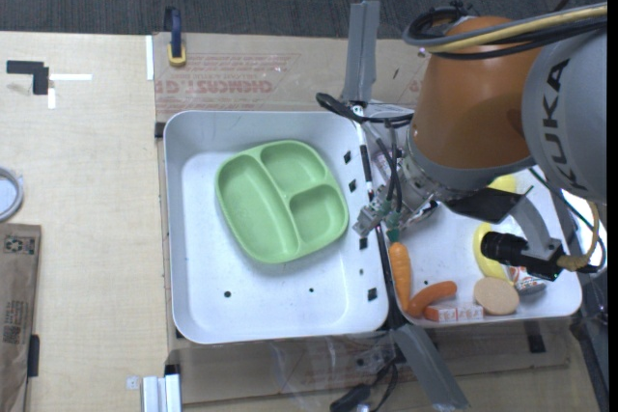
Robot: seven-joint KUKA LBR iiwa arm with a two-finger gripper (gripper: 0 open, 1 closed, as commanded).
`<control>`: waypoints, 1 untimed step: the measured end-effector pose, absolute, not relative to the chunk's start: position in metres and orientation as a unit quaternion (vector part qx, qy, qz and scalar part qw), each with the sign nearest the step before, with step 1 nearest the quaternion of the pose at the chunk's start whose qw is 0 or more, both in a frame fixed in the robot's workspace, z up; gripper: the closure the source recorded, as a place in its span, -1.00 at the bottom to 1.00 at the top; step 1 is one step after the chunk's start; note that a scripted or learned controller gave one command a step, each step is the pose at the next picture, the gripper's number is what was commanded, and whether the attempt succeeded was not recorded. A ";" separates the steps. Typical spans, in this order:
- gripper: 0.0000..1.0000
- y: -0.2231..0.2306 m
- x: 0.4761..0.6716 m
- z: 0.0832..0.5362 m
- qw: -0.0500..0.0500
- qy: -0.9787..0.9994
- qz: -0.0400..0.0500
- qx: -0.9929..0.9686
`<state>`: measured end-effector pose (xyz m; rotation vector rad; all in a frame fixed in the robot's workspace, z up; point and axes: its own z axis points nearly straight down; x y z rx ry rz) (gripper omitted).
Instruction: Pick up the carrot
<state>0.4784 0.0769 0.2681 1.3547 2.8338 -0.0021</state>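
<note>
Tool (384,219) hangs at twelve o'clock just above the carrot (400,269), which lies lengthwise against the right bin's (560,309) left wall with a sausage (432,295) at its five o'clock; it looks light, stiff and smooth, best pinched mid-length across its width.

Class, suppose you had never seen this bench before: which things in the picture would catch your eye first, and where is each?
The big grey arm with its orange band dominates the upper right, reaching over the right bin. Its hand hangs just above the orange carrot, which lies at that bin's left edge. In the left bin, a light green divided plate stands out against the white.
</note>
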 end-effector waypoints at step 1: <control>1.00 0.124 0.477 0.249 -0.001 0.871 -0.002 0.492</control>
